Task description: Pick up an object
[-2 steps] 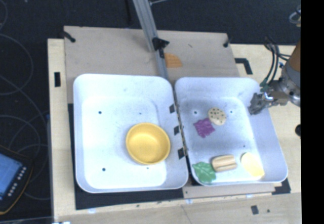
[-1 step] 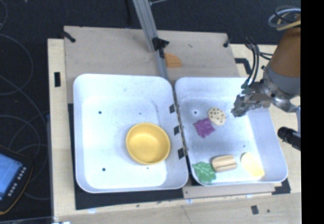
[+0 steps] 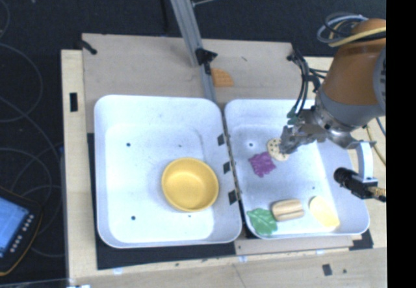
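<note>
My gripper [image 3: 286, 144] hangs over the upper middle of the right bin [image 3: 338, 225], pointing down and to the left. Right at its tip lies a small cream, dotted object [image 3: 277, 149], touching or just beside the fingers. A purple toy [image 3: 262, 163] sits just left of and below that. Along the right bin's front edge lie a green leafy piece [image 3: 261, 220], a tan bread roll [image 3: 287, 209] and a pale yellow object [image 3: 323, 210]. A yellow bowl [image 3: 189, 183] rests in the left bin [image 3: 117, 150].
A slanted metal pole [image 3: 185, 20] rises from the back of the bench between the bins. A small orange piece [image 3: 221, 78] lies on the bench behind the bins. A black fitting [image 3: 351, 181] on the arm overhangs the right bin's right side.
</note>
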Action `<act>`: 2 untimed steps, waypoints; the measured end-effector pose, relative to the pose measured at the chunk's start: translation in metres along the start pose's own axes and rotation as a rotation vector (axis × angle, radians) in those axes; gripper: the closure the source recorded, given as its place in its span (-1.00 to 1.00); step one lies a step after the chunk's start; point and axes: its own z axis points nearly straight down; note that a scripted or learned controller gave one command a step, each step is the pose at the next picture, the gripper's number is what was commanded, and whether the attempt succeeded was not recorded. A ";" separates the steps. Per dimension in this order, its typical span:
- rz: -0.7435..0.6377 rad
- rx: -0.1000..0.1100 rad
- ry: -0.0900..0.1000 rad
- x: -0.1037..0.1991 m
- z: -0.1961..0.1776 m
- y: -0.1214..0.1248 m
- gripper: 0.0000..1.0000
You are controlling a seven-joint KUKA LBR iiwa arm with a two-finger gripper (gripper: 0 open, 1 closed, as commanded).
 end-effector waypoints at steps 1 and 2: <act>-0.003 -0.002 0.002 0.048 -0.008 0.005 1.00; -0.003 -0.002 0.002 0.102 -0.014 0.005 1.00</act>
